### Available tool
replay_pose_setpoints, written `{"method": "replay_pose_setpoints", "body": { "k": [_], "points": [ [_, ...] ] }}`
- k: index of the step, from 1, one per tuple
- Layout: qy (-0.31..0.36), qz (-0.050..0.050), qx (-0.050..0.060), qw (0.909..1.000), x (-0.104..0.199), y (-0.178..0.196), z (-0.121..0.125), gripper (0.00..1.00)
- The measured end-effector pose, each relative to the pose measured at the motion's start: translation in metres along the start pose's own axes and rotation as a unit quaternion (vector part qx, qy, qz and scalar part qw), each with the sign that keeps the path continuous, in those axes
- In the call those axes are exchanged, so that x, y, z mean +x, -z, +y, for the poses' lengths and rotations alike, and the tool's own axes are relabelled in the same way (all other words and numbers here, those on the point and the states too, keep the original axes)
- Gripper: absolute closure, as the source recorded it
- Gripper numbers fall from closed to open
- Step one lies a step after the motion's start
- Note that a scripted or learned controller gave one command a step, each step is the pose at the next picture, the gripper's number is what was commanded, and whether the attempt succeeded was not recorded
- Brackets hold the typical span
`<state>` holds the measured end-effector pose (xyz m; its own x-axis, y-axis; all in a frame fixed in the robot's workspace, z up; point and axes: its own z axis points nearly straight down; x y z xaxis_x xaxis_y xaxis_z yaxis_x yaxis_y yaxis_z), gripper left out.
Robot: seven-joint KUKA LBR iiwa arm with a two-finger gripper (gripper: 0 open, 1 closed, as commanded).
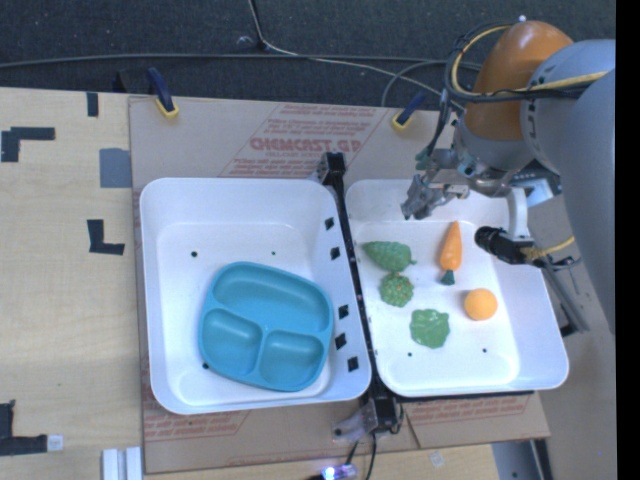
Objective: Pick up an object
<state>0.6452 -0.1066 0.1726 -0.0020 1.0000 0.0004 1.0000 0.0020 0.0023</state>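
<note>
The right bin (520, 363) holds an orange carrot (451, 247), a round orange fruit (480, 304) and three green vegetable pieces: one at the left (388, 255), one below it (397, 290) and one lower still (429, 327). My gripper (424, 198) hangs over the back of the right bin, above and left of the carrot. Nothing shows between its fingers. The left bin (165, 218) holds a blue divided plate (266, 325).
A black divider (345, 268) runs between the two bins. Both bins rest on a cardboard sheet (290, 138) held by blue-and-yellow clamps (161, 95) at the back. Cables (300, 53) cross the dark floor behind.
</note>
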Motion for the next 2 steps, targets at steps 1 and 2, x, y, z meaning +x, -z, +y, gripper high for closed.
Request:
{"method": "replay_pose_setpoints", "body": {
  "k": [1,2],
  "points": [
    [0.0,0.0,-0.001,1.0,0.001,0.053,0.001,1.0],
    [0.0,0.0,-0.001,1.0,0.001,0.105,0.002,1.0]
  ]
}}
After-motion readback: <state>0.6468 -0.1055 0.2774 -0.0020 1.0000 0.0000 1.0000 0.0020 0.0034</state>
